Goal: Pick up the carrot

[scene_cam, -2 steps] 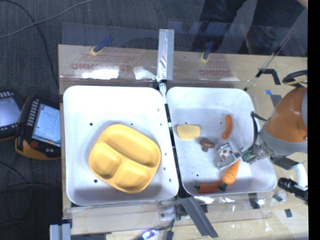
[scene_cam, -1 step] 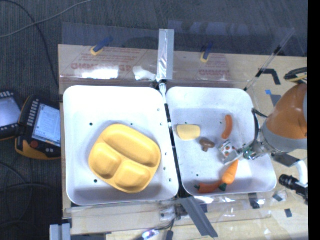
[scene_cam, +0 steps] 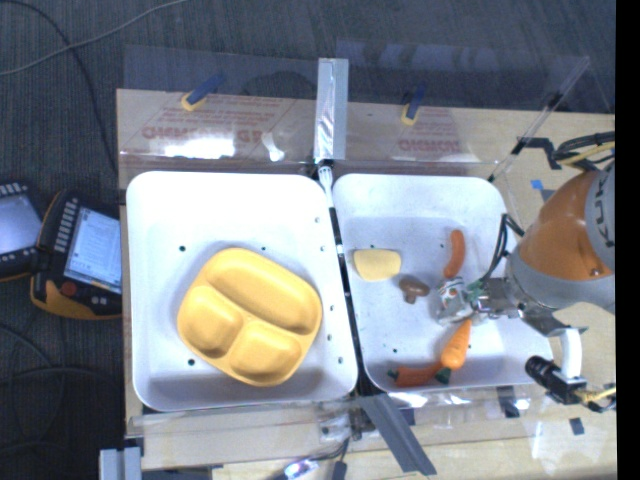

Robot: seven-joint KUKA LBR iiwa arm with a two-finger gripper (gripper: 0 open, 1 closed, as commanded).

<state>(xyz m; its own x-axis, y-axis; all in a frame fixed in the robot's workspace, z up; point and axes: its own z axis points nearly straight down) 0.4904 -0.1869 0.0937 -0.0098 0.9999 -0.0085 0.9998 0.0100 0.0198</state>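
The gripper [scene_cam: 455, 303] hovers in the right bin [scene_cam: 420, 193], just above the carrot [scene_cam: 457, 344]; whether its jaws are spread I cannot tell. Best to descend squarely across the carrot's middle; avoid the chilli [scene_cam: 420, 375] beside it.

You can see faint reddish lettering on the clear sheets [scene_cam: 215, 123] standing along the back edge of the counter [scene_cam: 560, 133] behind both bins, and a lit screen on the handheld controller [scene_cam: 85, 253] at left, but none of it can be read.
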